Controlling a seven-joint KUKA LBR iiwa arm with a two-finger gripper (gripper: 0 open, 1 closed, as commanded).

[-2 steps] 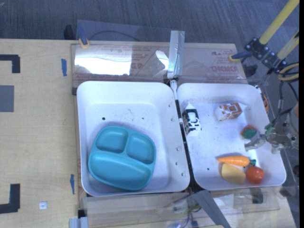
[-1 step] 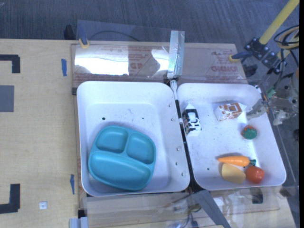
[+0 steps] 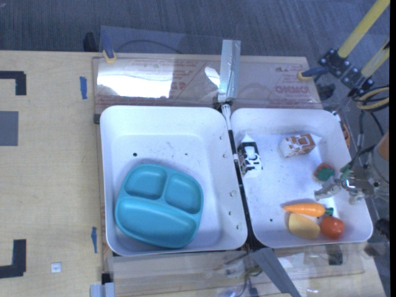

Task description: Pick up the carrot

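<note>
Where the right bin (image 3: 272, 224) nears its front edge, you see the carrot (image 3: 304, 209) lying flat — touching a yellow piece (image 3: 303, 226); the gripper (image 3: 337, 188) hovers just beside it, fingers spread, grasping nothing.

Robot lab, wooden bench (image 3: 49, 184), 2 white bins (image 3: 117, 129), toy food

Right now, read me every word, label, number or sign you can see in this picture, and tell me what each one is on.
Clear panel behind the bins: reddish print, mirrored and too faint to read.
Small carton in the right bin: brown and white pattern, any lettering too small to read.
Black and white item by the bins' divider: markings too blurred to read.
Carrot, blue plate: no text visible.
</note>
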